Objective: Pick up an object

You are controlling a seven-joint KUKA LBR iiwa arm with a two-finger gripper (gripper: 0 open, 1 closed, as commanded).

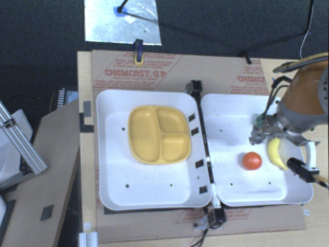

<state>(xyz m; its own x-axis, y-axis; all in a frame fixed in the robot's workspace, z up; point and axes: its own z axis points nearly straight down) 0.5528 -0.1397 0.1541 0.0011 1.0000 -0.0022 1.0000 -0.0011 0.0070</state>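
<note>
The banana [276,153] is lying at the right of the frame, in the right bin [241,194], beside a tomato [252,161]. I am hovering my claw [259,135] just above-left; its state I cannot tell. I should be centring over the banana's middle before descending.

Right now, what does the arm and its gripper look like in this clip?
The arm is grey with a broad orange band above the wrist. Black cables loop along its left side. The gripper is a small grey metal assembly with a touch of green near it.
</note>
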